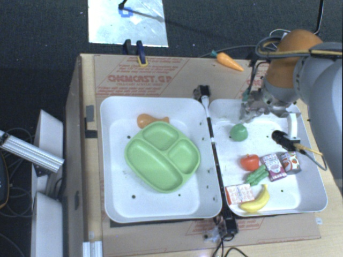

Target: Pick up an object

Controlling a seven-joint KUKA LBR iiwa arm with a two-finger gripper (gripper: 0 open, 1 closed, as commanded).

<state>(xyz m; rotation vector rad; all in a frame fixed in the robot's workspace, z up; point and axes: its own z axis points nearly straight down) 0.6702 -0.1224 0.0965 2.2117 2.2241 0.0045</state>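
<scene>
Banana (256,199) lies nearest; green ball (239,132) sits just beside the gripper (250,113), whose state I cannot tell.

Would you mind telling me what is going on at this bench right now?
The grey arm reaches in from the right, with its end effector down at the back of the right bin, just behind a round green object. Everything looks to be lying in place, so the pick seems not yet done. A tomato and a banana lie nearer the front. The left bin holds a green divided plate.
</scene>
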